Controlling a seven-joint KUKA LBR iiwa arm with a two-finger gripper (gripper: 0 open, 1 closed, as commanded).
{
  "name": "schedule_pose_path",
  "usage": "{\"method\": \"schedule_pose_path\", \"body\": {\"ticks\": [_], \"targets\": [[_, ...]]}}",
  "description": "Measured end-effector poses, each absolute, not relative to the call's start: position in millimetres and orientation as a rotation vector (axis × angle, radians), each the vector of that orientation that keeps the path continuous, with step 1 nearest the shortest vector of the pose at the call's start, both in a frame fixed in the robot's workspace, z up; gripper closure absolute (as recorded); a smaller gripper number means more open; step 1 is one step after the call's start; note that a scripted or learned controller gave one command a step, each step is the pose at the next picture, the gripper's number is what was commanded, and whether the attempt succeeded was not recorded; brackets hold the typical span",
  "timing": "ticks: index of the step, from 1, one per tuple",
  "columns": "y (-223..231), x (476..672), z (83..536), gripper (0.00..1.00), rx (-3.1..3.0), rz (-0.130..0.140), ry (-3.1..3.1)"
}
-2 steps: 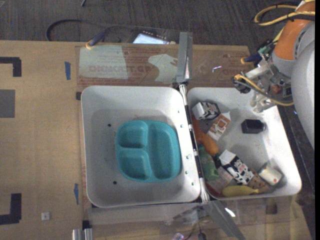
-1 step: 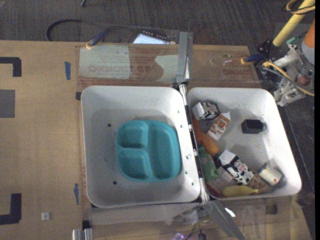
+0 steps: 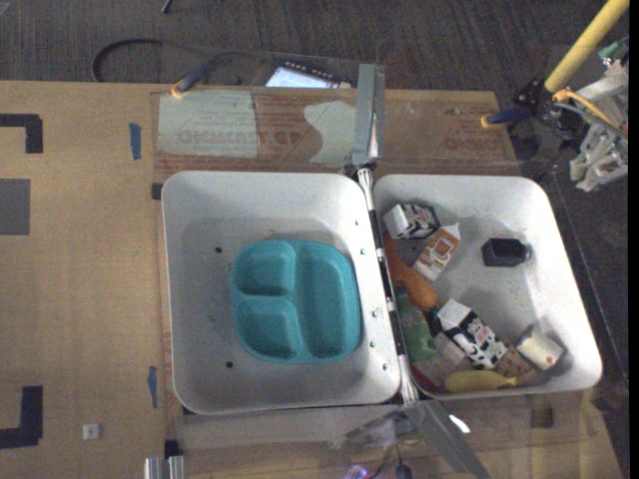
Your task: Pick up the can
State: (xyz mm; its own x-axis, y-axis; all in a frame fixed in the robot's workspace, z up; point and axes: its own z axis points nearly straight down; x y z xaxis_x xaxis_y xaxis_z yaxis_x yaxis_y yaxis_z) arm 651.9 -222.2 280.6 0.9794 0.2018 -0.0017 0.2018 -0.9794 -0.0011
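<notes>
A small pale can point(image 3: 540, 348) with a reddish end lies on its side in the front right corner of the right bin point(image 3: 559, 228). It rests against a brown item and sits close to a banana point(image 3: 477, 379). My gripper point(image 3: 599, 153) appears as a pale, blurred mechanism at the right edge, outside the right bin beyond its far right corner. It is well away from the can, with nothing visibly in it.
The right bin also holds a black block point(image 3: 504, 252), two cow-print cartons point(image 3: 411, 220) point(image 3: 471, 335), a red-and-white carton point(image 3: 437, 252), a carrot point(image 3: 411, 282) and a green item point(image 3: 414, 332). A teal divided tray point(image 3: 297, 300) lies in the left bin point(image 3: 200, 218).
</notes>
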Motion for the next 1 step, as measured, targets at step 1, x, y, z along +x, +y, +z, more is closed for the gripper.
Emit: {"method": "schedule_pose_path", "body": {"ticks": [1], "targets": [[-208.1, 634.7, 146.9, 1.00, -3.121, 0.004, -0.327]]}}
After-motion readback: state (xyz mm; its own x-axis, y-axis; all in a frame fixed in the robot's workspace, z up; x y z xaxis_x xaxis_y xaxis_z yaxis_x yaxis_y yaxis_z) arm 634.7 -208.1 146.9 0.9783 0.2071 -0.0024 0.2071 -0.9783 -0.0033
